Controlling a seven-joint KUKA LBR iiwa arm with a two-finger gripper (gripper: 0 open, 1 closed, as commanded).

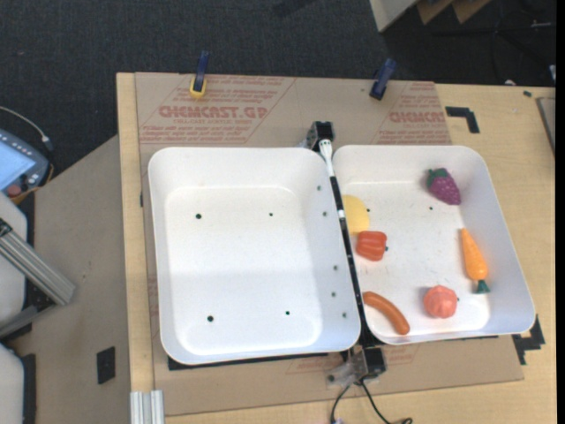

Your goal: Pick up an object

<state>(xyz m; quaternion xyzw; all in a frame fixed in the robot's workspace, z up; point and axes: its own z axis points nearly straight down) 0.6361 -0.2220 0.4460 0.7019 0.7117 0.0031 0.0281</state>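
In right bin (494,237): grapes (444,185), carrot (474,257), sausage (387,313). Cardboard (221,104) reads "CHEMCAST GP". End effector state: cannot tell.

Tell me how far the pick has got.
Nothing looks done: the yellow piece, red pepper, sausage, peach, carrot and grapes all lie in the right bin. Nothing is in hand. The whole pick remains.
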